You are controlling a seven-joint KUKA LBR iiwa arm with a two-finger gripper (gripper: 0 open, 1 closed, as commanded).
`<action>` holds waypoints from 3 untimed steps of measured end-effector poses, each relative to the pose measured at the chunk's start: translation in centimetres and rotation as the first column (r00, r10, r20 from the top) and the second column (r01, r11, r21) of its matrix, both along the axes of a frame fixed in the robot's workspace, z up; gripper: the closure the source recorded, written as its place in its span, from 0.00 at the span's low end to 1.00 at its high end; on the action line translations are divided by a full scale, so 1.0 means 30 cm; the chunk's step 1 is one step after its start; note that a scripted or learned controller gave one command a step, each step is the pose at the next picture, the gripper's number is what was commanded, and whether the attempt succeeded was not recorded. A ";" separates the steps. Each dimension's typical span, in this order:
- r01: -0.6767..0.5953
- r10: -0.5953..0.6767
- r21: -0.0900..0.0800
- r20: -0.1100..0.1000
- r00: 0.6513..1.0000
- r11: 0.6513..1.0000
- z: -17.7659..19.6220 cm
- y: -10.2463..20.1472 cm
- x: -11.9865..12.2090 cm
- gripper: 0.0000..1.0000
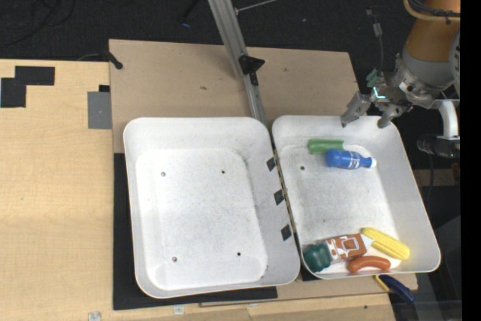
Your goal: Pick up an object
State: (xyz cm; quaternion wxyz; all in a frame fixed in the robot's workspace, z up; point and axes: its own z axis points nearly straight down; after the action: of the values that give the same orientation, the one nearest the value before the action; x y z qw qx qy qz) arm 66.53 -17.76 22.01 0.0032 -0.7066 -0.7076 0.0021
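**Open gripper above the far edge of the right bin**

Two shallow white plastic bins sit side by side on the bench. The left bin (199,267) shows bare floor. The right bin (349,203) holds every loose object. Near its far edge lie a green cylindrical piece (325,146) and, just beside it on the near side, a blue plastic bottle with a white cap (348,159), lying on its side. Along the near edge sits a cluster: a dark green rounded object (317,257) toward the near-left corner, a small brown-and-white packet (348,245) next to it, an orange curved piece (368,264) against the near wall, and a yellow corn-cob-shaped toy (386,243) toward the near-right corner.

The grey arm with the orange band (438,19) reaches in from the right, its wrist pointing down. The two-finger gripper (371,113) hangs over the right bin's far edge with its fingers spread apart and nothing between them, near the green cylinder and blue bottle but apart from both.
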 end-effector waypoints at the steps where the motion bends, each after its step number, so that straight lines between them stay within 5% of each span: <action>1: -0.004 0.004 -0.001 0.004 1.000 1.000 0.010 0.001 0.003 0.00; 3: -0.001 0.001 0.000 0.000 1.000 1.000 -0.358 0.030 -0.017 0.00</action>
State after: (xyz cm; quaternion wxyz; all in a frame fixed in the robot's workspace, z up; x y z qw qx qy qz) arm 66.02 -16.86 11.25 0.0032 -0.7062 -0.7080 0.0019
